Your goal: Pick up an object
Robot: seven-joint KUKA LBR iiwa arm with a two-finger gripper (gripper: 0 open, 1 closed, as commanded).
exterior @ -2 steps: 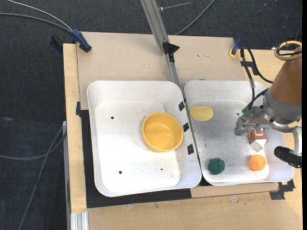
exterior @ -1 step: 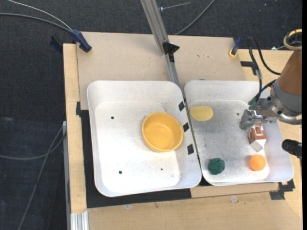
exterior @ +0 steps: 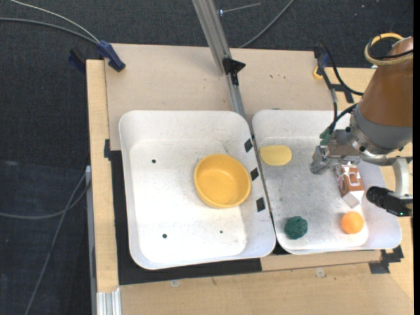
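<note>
The right bin (exterior: 308, 195) holds a pale yellow flat oval piece (exterior: 275, 155) at its far left, a dark green ball (exterior: 296, 226) near the front, an orange ball (exterior: 352, 223) at the front right, and a red-and-white packet (exterior: 350, 182) near the right side. My gripper (exterior: 331, 159) hangs low over the right bin, just up and left of the packet and to the right of the yellow oval. The wrist and arm body cover the bin's far right corner.
A yellow bowl (exterior: 222, 180) stands upright in the left bin (exterior: 151, 195), close to the divide between the bins. A metal pole (exterior: 220, 38) slants in from the top. Cables (exterior: 335, 90) run by the arm at the back right.
</note>
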